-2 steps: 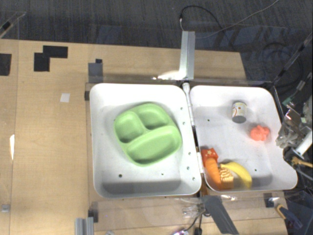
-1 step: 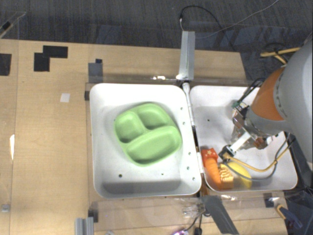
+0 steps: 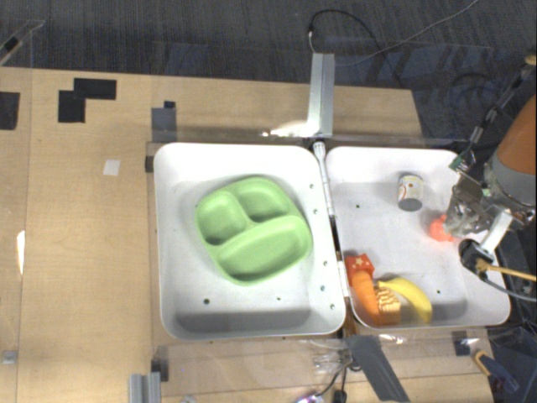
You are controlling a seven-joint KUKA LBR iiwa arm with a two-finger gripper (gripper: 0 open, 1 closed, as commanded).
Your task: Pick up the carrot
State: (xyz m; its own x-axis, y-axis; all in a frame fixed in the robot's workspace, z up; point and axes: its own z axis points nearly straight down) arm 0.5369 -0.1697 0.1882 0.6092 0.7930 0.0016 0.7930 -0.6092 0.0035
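Scene: we look down at a slant on two shallow white bins side by side on a wooden bench.
Left bin (image 3: 168,250): we find a green divided plate (image 3: 254,227) lying in its middle.
Right bin (image 3: 495,309): we find a small pale can (image 3: 409,191) toward the far side, a reddish-pink item (image 3: 440,227) to its right, and a cluster of toy food in the near left corner.
Carrot (image 3: 364,292): orange, lying in that near left corner, touching a small red item (image 3: 360,264) at its far end and pressed against a yellow banana (image 3: 411,296) on its right.
Arm: it reaches in from the right, and its gripper (image 3: 464,217) sits over the right side of the right bin, just beside the reddish-pink item and well apart from the carrot.
Gripper state: we cannot tell how it is set or whether it has anything.
Handling: we judge the carrot light, stiff and smooth, likely plastic, so somewhat slippery.
Where to grip: we suggest across its thicker middle, approaching from the left side, since the banana crowds the right.
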